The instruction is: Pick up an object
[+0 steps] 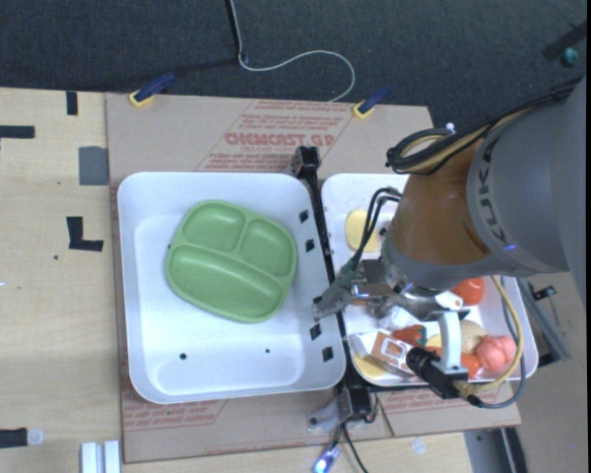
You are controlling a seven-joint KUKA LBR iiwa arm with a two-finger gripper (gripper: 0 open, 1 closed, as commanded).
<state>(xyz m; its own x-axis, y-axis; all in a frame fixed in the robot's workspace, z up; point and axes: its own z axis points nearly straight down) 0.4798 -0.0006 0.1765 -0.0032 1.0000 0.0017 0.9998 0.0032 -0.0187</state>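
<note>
A glossy green sectioned plate (pixel 232 260) lies in the smooth left bin (pixel 148 294), while the gripper (pixel 399 308) hangs over small rounded objects (pixel 488 351) lower right, its jaw state unclear.

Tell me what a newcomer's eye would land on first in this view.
The green divided plate stands out first, lying alone in the left white bin. Next comes the grey arm with its orange band, reaching from the right over the right bin, where small items such as a pinkish-red object crowd under the wrist.
</note>
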